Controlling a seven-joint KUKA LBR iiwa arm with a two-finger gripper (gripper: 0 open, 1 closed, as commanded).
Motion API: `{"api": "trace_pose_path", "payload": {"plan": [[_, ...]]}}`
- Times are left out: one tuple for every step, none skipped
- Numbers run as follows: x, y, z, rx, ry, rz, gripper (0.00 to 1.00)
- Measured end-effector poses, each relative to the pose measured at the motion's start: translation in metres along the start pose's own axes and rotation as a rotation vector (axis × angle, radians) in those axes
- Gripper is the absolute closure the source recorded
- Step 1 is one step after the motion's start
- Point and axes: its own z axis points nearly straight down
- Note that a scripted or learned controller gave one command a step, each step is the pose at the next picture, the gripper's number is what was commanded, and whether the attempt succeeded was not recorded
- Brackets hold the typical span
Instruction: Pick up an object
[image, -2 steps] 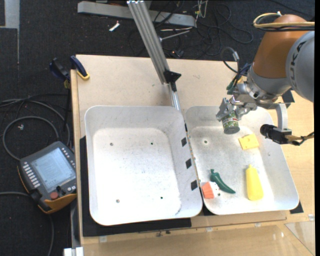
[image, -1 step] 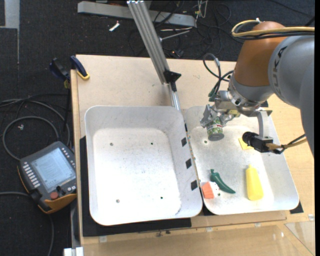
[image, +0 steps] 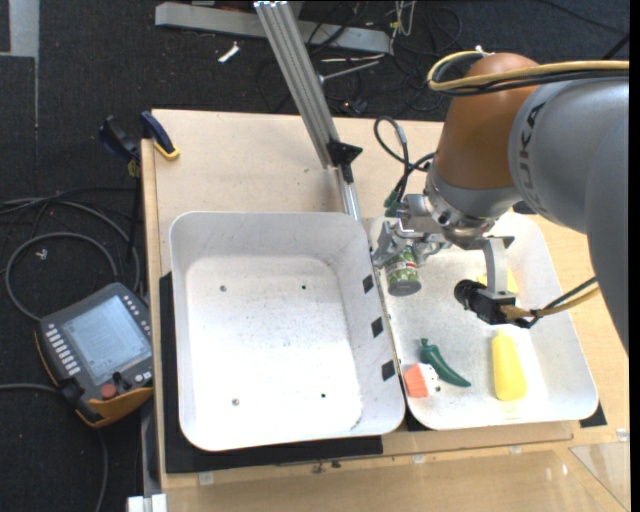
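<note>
My gripper (image: 403, 250) hangs over the left edge of the right bin (image: 560, 400), close to the divide between the two bins. A small can (image: 403, 274) with a green label and a grey end sits between its fingers, and the gripper is shut on it. The can points down and toward the camera. Whether it is clear of the bin floor cannot be told from this view.
In the right bin lie a green curved piece (image: 442, 364), a small orange and white piece (image: 417, 381) and a yellow bottle-shaped object (image: 508, 368). The left bin (image: 200, 240) is next to the gripper. A metal pole (image: 305, 85) slants in from the back.
</note>
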Motion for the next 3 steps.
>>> {"api": "trace_pose_path", "payload": {"plan": [[0.053,-0.011,-0.012,-0.002,0.000,-0.001,1.00],[0.100,-0.029,-0.002,0.002,-0.001,0.000,1.00],[0.097,-0.028,-0.003,-0.001,-0.003,0.008,0.00]]}}
